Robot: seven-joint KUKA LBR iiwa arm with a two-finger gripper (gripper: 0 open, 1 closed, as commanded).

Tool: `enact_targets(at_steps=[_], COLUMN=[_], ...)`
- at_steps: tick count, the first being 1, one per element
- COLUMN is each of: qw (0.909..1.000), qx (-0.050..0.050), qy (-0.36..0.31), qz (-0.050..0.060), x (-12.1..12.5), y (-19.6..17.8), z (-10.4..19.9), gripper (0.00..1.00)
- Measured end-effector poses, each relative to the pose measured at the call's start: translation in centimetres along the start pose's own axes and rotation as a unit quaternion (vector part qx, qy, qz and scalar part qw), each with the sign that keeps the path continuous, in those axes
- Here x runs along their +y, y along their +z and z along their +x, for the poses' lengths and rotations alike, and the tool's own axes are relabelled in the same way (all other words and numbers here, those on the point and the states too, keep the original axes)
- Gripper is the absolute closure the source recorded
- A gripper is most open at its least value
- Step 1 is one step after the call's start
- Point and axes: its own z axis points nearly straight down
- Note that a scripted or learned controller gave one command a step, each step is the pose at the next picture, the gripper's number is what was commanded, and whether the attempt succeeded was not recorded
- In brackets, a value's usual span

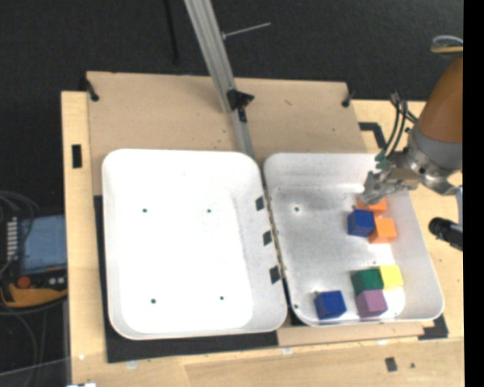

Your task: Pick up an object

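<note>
Two white bins sit side by side on a bench: the left bin (181, 240) offers wide open floor. The right bin (315, 240) holds a blue cube (330, 304) near its front edge, then a blue block (360, 222) touching an orange block (383, 230), and green (367, 280), purple (372, 302) and yellow (391, 276) cubes clustered at the front right corner. The gripper (377, 190) hangs just above the blue and orange blocks, partly hiding another orange piece (377, 205), and I cannot tell the state of its fingers.

white bins (185, 164), blue cubes (360, 222), orange block (384, 230), green cube (368, 280), yellow cube (391, 276), purple cube (372, 302)
</note>
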Motion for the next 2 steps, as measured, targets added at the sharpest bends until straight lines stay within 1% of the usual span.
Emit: enact_targets(at_steps=[1, 2], qw=[1.0000, 1.0000], qx=[0.001, 0.002], qy=[-0.001, -0.001], qz=[0.001, -0.001], x=[-0.6, -0.8], y=[0.1, -1.5], z=[5.9, 10.8], gripper=[1.00, 1.00])
